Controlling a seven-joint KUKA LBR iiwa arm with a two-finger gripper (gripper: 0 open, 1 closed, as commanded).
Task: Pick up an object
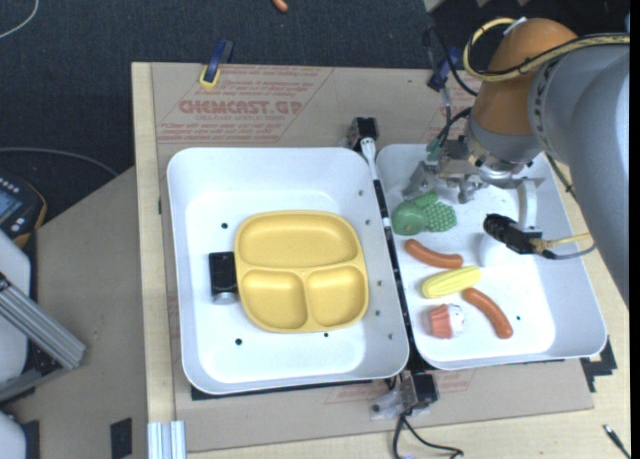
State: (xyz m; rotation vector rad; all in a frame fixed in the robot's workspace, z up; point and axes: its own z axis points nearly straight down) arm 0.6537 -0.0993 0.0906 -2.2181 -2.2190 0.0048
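My gripper [440, 190] hangs over the back left part of the right bin [570, 332], just above a green broccoli-like toy [422, 216]; from this angle I cannot tell whether it touches the toy. In front of the toy lie an orange-red sausage [432, 253], a yellow corn cob [450, 282], a second sausage [487, 312] and a small red and white piece [447, 320].
The left bin [190, 187] holds a yellow divided plate [300, 269] with a small black block [222, 274] at its left side. The grey arm with its orange band [525, 57] comes in over the right bin's back right corner.
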